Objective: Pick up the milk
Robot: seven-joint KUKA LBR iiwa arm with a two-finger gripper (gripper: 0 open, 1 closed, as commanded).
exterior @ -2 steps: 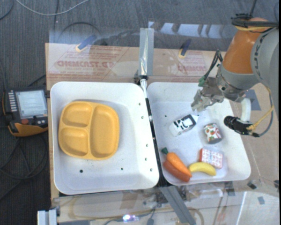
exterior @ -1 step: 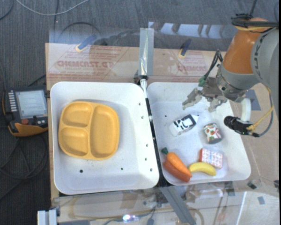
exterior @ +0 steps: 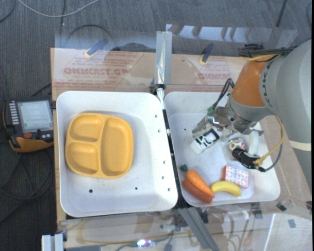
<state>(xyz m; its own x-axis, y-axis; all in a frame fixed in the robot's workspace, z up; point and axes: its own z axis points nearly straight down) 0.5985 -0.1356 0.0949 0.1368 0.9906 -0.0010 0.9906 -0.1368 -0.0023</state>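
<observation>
The tool (exterior: 213,123) is lowered onto the milk (exterior: 205,138); finger state cannot be told. A firm grasp is needed next.

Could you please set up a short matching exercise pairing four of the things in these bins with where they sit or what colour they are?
Things:
1. plate
2. carrot
3. banana
4. milk

Descriptions:
A. yellow, curved, near the right bin's front edge
B. white carton right under the end effector
C. yellow, three compartments, in the left bin
D. orange, green-tipped, beside the banana

Pairs: 1-C, 2-D, 3-A, 4-B
</observation>
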